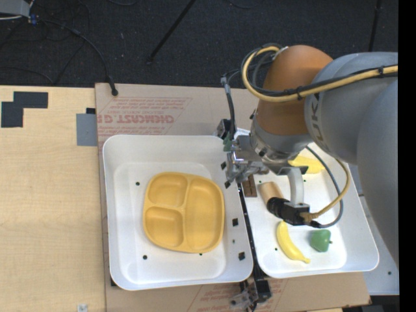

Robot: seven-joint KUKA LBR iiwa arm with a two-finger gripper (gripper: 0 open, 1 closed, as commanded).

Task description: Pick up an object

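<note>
The gripper (242, 169) hangs over the divide between the bins; whether it is released or clenched cannot be told. The left bin (123, 174) holds a yellow plate (184, 211); the right bin (357, 252) holds a banana (290, 242) and a green pepper (320, 240).

Robotics lab test cell. Grey arm (351, 109) with orange band at 2 o'clock, two white bins (123, 174) on cardboard sheet (156, 112) centre, plywood bench (45, 207) at 9, loose cables (78, 31) on dark carpet at 11. Plastic toy food as test props at 4.
</note>
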